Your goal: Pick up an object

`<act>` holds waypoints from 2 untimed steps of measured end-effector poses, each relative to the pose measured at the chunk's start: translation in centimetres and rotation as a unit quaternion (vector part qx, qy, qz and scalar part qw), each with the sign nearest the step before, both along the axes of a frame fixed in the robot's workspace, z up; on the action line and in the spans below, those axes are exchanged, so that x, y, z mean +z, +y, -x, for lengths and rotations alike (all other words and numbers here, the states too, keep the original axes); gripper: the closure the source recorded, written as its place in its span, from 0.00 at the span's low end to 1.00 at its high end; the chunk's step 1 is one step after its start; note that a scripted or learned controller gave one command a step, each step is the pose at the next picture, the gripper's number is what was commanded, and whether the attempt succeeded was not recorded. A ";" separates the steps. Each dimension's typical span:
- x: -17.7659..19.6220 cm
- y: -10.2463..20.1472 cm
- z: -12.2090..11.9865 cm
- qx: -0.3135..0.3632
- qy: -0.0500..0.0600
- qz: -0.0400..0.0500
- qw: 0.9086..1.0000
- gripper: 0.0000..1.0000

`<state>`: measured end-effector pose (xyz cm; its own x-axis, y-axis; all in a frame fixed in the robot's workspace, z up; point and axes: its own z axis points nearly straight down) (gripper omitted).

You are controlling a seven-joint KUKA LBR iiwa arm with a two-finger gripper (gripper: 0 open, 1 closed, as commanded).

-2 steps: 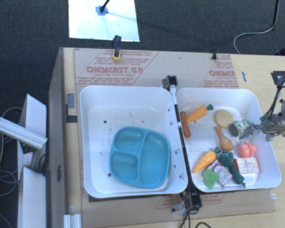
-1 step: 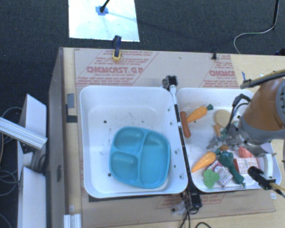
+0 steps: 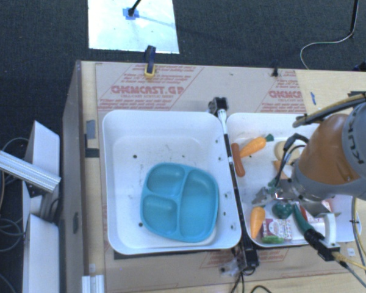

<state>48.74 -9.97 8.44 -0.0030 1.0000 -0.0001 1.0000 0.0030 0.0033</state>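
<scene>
My gripper hangs low over the right bin, near its front half, below the grey and orange arm. Just in front of it lies a dark teal round object; whether they touch I cannot tell. An orange carrot with a green top lies at the bin's back left. A reddish sausage rests along the left wall. A smaller carrot and a red-and-white packet sit at the front. The arm hides the bin's right part.
The left bin holds a blue divided plate toward its front right. A green strip and a white piece lie at the right bin's front right. A black-tipped divider runs between the bins.
</scene>
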 end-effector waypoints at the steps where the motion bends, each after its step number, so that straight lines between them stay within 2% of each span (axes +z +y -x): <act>1: 1.2 -0.1 -0.4 0.000 -0.007 0.002 1.000 1.00; 2: 1.2 -0.1 -0.4 0.000 -0.007 0.002 1.000 0.00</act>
<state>49.13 -10.03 9.62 -0.0038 1.0000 -0.0037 0.9999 0.0039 0.0168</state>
